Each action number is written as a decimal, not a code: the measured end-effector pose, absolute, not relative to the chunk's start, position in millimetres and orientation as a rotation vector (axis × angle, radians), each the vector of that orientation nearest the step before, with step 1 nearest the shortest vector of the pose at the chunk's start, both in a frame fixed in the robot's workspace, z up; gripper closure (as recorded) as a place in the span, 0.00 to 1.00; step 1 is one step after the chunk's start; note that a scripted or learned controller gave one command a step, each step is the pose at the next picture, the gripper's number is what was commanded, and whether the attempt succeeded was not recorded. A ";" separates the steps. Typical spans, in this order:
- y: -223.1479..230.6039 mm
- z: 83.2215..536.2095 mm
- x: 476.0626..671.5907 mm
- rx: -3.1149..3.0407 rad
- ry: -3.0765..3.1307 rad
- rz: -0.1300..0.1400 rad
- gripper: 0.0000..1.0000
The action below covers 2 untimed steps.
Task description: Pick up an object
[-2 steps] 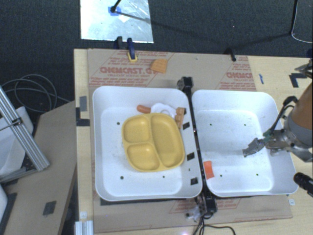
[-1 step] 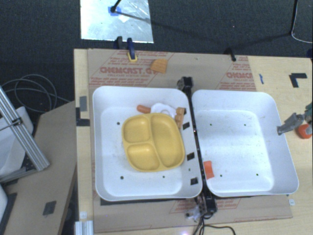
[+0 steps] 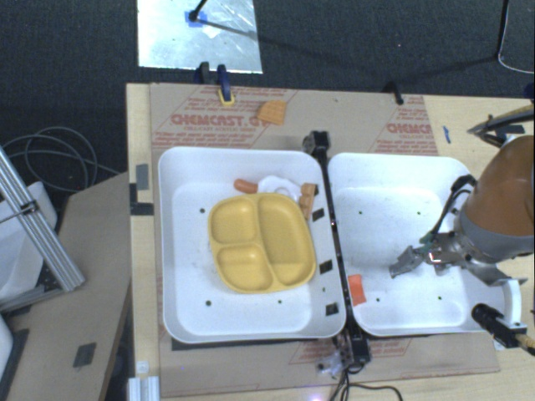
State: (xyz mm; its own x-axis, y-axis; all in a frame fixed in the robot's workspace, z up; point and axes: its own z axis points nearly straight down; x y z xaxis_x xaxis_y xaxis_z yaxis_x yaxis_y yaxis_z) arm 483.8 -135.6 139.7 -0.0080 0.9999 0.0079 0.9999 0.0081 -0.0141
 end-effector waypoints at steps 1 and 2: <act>-189.0 291.9 488.6 -2.237 -2.234 -0.011 0.00; -87.5 310.4 488.6 -2.207 -2.240 -0.010 0.00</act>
